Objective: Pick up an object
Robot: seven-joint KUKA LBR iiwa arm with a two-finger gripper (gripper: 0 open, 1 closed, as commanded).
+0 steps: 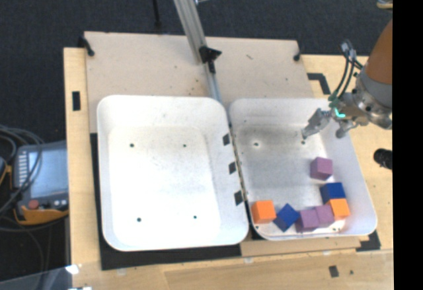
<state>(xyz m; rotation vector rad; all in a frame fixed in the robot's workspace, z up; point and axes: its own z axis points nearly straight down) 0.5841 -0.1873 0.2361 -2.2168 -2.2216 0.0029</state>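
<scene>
Several small cubes lie in the right bin [264, 117]. A purple cube [322, 168] sits alone near the right wall. Along the front edge are an orange cube [264, 211], a blue cube [287, 217], two purple cubes [316, 217], another orange cube [340, 207] and a blue cube [334, 191]. My gripper [323, 130] hangs over the bin's far right part, above and behind the lone purple cube and apart from it. It is open, with nothing between its fingers [312, 126].
The left bin [109, 150] stands beside the right one. A slanted aluminium rail [188, 8] runs from the top down to the gap between the bins. A pendant and cables [33, 180] lie off the bench's left edge.
</scene>
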